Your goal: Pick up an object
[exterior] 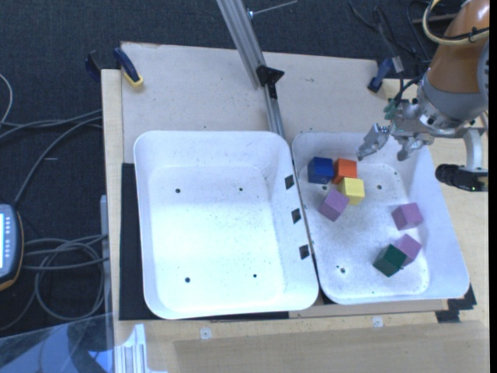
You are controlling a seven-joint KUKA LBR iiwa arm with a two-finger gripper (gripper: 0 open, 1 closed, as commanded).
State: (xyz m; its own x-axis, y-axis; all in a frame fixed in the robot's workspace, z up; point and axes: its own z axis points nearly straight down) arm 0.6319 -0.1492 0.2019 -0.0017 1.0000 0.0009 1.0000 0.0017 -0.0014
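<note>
A slanted view from above shows a pale wooden worktop (202, 92) carrying two shallow white bins side by side. The left bin (147, 208) has a bare, speckled floor. The right bin (446, 239) holds seven small blocks.

Near the back of the right bin, four blocks cluster together: a blue cube (320, 169), an orange cube (345, 169) touching its right side, a yellow cube (352, 189) just in front of the orange one, and a purple cube (335, 204) at the front left of the yellow one. Farther right and well apart from that cluster sits another purple cube (406, 215). Toward the front right corner, a third purple cube (408, 247) touches a dark green cube (388, 260).

The grey arm with its orange band (458, 45) reaches in from the right. Its claw (389, 145) hangs over the back edge of the right bin, behind and to the right of the orange cube. The two metal fingers (373, 141) are spread wide, with nothing between them, and they touch no block.

A grey metal rail (245, 29) runs diagonally from the top down to the gap between the bins. A blue and yellow clamp (128, 66) grips the worktop's back left corner, and another blue clamp (382, 74) sits at the back right. Dark cables (54, 138) lie on the floor to the left.
</note>
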